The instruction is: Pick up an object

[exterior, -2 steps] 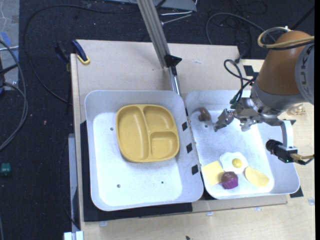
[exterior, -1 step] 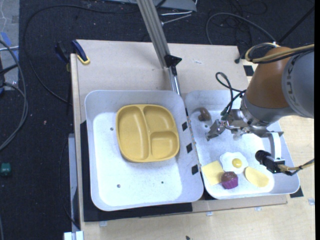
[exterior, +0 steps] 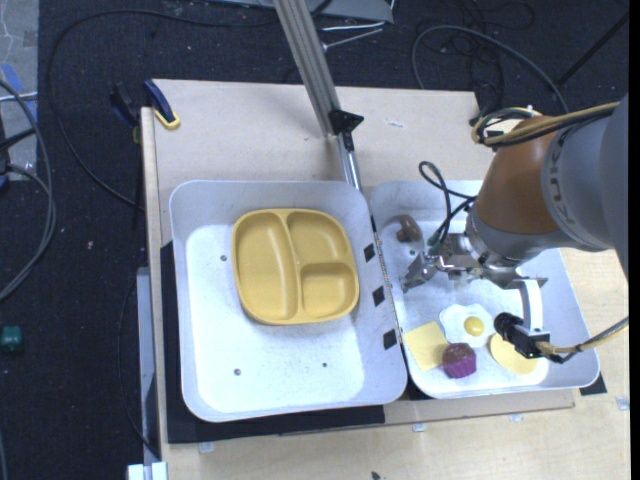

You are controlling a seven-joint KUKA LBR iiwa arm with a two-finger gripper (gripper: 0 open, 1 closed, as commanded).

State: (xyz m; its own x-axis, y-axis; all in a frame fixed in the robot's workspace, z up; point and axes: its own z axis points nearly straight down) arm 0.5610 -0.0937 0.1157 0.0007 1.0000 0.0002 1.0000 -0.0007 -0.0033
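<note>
The right bin (exterior: pixel 575 298) holds several toy foods. A brown piece (exterior: pixel 407 229) lies at its far left, a yellow cheese slice (exterior: pixel 424 345) near the front, a fried egg (exterior: pixel 467 322) beside it, a purple piece (exterior: pixel 459 360) at the front edge and a pale yellow round piece (exterior: pixel 514 357) to the right. My gripper (exterior: pixel 425 268) hangs low over the left part of this bin, between the brown piece and the cheese slice. I see nothing held in it.
A yellow divided plate (exterior: pixel 296 265) sits in the left bin (exterior: pixel 200 298). The arm's orange band (exterior: pixel 515 173) and grey wrist cover the right bin's far side. A slanted metal pole (exterior: pixel 310 53) rises behind the bins. Black cables loop near the wrist.
</note>
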